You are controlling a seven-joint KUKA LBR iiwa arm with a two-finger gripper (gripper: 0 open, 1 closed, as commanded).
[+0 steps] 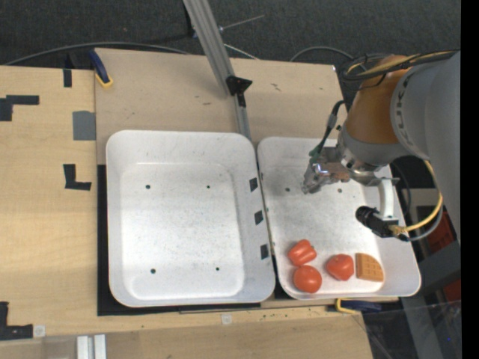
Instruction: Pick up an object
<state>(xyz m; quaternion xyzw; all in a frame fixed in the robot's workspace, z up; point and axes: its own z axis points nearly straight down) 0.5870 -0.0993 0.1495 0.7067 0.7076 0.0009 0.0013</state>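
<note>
While the arm reached in from the right, its jaws hung over the upper part of the right bin, above bare white floor. Whether the jaws were wide or narrow could not be told from this slant, and nothing showed between them. At the near end of that bin lay 4 things, well apart from the jaws: a red pepper, a tomato just beside it toward the near rim, a red piece to their right, and a tan waffle touching that piece. The left bin sat alongside on the bench. A metal pole slanted across the top.
</note>
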